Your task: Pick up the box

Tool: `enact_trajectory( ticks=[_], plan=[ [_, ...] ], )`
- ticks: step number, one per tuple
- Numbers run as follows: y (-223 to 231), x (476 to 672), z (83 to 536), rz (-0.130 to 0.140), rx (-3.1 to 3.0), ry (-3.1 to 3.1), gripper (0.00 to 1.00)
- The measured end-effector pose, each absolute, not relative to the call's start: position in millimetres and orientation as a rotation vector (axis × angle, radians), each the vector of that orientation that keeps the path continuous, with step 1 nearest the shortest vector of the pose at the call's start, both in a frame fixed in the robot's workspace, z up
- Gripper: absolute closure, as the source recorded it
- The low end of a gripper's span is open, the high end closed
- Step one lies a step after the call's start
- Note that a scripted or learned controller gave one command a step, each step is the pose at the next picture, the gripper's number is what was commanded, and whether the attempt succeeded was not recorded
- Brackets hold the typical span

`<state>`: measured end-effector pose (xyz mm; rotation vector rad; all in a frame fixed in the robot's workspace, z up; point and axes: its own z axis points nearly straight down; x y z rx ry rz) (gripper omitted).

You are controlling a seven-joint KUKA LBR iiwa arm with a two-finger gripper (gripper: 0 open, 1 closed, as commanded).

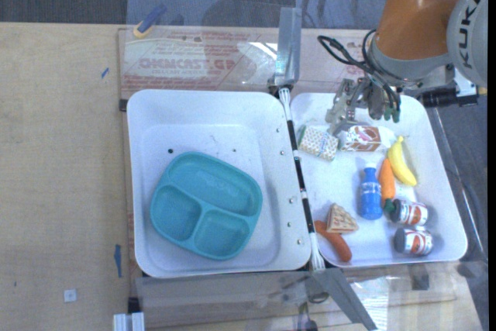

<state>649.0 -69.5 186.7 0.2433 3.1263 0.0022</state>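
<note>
A pale wooden counter (54, 167) carries two shallow white bins side by side, with grey carpet beyond its far edge and a sheet of clear plastic printed in red lying behind the bins. The left bin (155, 108) holds one thing — a teal plate (205, 203) with three compartments, lying flat towards the bin's near side. The right bin (449, 236) is crowded. The box (319, 143), small and white with a fine pattern, lies tilted near the bin's far left corner, close to the divide between the bins. Just to its right, touching or nearly so, lies a red and white packet (363, 138). A yellow banana (401, 162) lies along the right side, with an orange carrot (387, 178) just beside it and a blue bottle (370, 193) next to that. Nearer the front are a wedge-shaped sandwich (340, 219), a reddish sausage (334, 241) by the left wall, and two cans (411, 227) lying on their sides at the right. The grey arm with its orange band (418, 8) reaches in from the right, and the pincer (346, 117) hangs over the far part of the right bin, its tips just above and to the right of the box, near the packet. How wide the pincer stands cannot be told from this slant, and nothing is seen between its tips.
</note>
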Motion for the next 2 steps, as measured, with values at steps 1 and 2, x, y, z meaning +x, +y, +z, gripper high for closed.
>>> enact_trajectory(
  ticks=[1,2],
  plan=[
    [-90,614.9,196,0.002,-0.596,3.080,1.00],
    [-177,660.2,166,-0.001,0.346,3.112,1.00]
  ],
)
